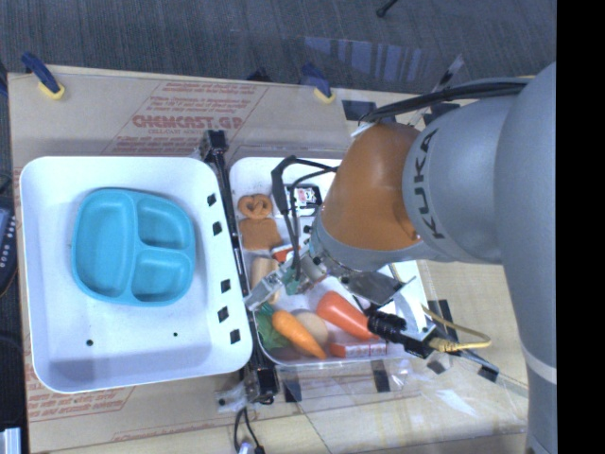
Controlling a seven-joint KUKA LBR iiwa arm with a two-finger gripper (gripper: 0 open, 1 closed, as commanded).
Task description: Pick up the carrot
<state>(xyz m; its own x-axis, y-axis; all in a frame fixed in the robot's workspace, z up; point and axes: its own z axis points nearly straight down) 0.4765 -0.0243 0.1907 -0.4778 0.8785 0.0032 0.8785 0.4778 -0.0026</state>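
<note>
The carrot [344, 316] lies in the right bin [248, 176], toward its near end, an orange cone on a slant with its point aimed at the near right corner. Just beside it, on its left, lies a second orange vegetable [299, 335] with a green tuft at one end, and a pale rounded piece sits between the two. A clear package with a red strip [357, 350] rests along the bin's near wall, touching or nearly touching the carrot's tip (the overlap is hard to separate there). Farther back in the same bin sits a tan gingerbread-man figure [255, 219].

The gripper [284, 282] hangs low over the bin's left side, just left of the carrot's thick end and apart from it; nothing shows between its fingers, and whether they stand wide or narrow cannot be told from this angle. The arm's orange band [373, 192] and grey wrist cover the bin's right half.

The left bin [57, 348] holds a blue divided plate [132, 244], well apart from the carrot.
</note>
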